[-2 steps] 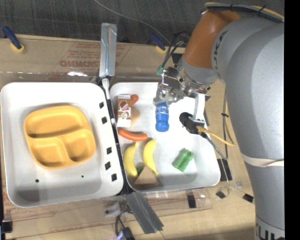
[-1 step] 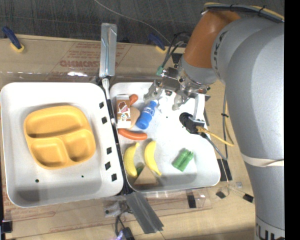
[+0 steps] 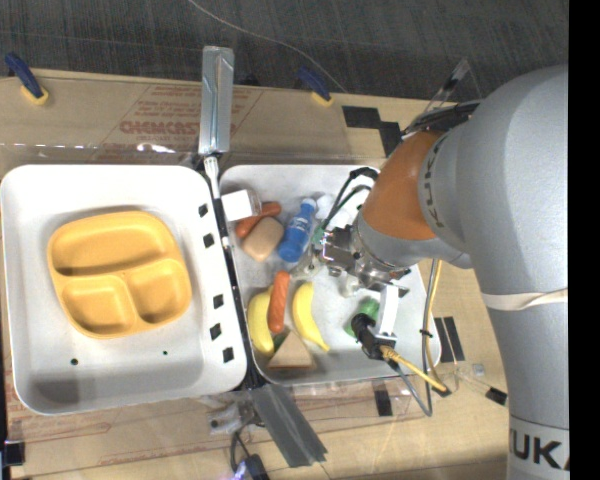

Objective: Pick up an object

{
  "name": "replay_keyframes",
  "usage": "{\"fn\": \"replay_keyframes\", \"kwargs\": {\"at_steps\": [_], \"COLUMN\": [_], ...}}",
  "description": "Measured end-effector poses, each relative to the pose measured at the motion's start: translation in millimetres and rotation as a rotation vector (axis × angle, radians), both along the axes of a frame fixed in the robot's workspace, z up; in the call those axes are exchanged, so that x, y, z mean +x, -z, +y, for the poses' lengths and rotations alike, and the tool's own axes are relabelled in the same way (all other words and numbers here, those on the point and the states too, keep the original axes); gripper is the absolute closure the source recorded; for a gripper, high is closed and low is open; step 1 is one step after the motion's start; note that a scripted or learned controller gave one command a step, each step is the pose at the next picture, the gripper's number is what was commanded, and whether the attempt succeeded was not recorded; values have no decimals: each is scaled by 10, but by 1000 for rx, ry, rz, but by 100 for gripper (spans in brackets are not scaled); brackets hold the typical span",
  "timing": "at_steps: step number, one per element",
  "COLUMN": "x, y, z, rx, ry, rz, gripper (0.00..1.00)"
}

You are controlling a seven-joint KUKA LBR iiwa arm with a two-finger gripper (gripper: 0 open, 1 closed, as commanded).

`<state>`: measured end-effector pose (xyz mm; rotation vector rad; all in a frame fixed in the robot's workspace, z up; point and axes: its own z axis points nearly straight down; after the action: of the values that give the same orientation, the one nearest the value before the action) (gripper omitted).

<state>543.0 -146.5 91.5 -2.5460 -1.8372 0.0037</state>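
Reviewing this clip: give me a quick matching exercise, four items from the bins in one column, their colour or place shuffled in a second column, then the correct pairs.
Items
1. divided tray
2. bottle
3. carrot
4. bananas

Descriptions
A. blue, lying near the top of the right bin
B. yellow, one on either side of the orange piece
C. yellow-orange, alone in the left bin
D. orange, lying between two yellow fruits

Pairs: 1-C, 2-A, 3-D, 4-B

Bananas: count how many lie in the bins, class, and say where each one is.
2. One banana lies at the right bin's left wall; the other banana lies right of the orange carrot between them. The arm may hide more.
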Motion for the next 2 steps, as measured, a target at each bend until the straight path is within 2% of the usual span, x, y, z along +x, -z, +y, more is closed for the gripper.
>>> {"fn": "replay_keyframes", "kwargs": {"at_steps": [1, 2], "x": [1153, 299], "y": [-301, -498], "z": [104, 301], "rx": [0, 1], "ry": [-80, -176], "rz": [-6, -2], "gripper": [0, 0]}}
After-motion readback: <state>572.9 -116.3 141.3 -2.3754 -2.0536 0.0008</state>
